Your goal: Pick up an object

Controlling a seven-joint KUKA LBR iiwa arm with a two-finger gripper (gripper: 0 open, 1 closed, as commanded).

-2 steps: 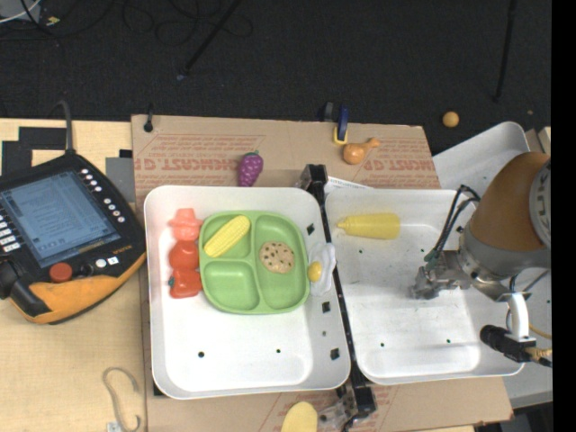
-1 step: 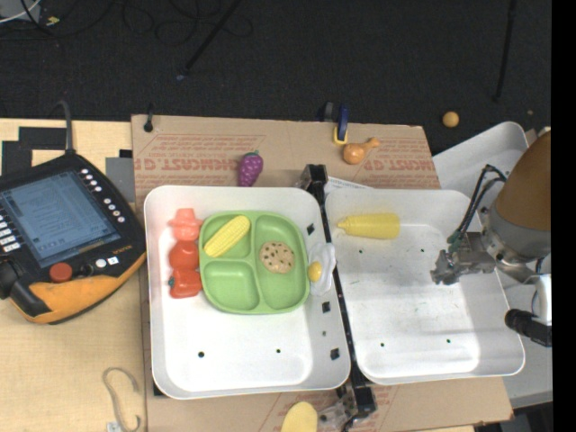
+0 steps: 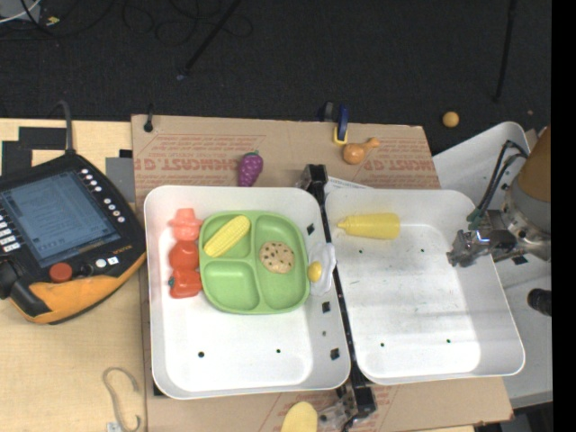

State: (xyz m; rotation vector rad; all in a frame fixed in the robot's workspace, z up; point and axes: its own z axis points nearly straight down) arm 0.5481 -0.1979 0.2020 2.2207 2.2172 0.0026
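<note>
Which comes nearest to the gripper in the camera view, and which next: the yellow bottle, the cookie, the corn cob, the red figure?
From the gripper, at the right bin's right edge:
1. Yellow bottle, right bin, upper left part.
2. Cookie, green tray's right compartment, left bin.
3. Corn cob, tray's upper-left compartment.
4. Red figure, left of the tray.

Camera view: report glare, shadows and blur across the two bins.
Camera view: even overhead light, soft glare on the right bin, faint shadow beneath the yellow bottle; green plate and corn fairly sharp; gripper small and dim at the right rim.
</note>
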